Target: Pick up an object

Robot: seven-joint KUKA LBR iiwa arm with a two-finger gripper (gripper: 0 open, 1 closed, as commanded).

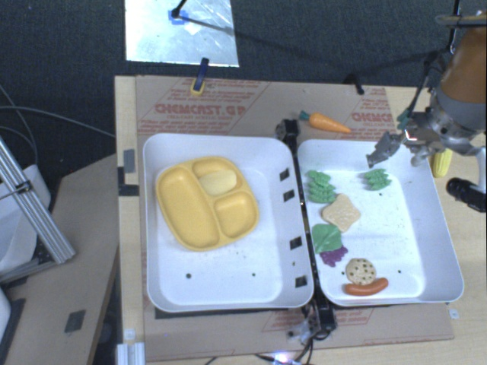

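Gripper [399, 149] apparently spread, holding nothing, over right bin [437, 226], green leaf [376, 178] just beside.

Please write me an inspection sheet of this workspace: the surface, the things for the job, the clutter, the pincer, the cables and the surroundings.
Surface: bench board printed CHEMCAST, bearing left bin and right bin.
Job's things: in the right bin, green leafy pieces, a cracker, purple grapes, a cookie, a sausage.
Clutter: yellow divided tray in the left bin; carrot lying on the board.
Pincer: pincer above the right bin's far edge, open, nothing between its fingers.
Cables: grey cables at left.
Surroundings: dark carpet, shiny sheet.
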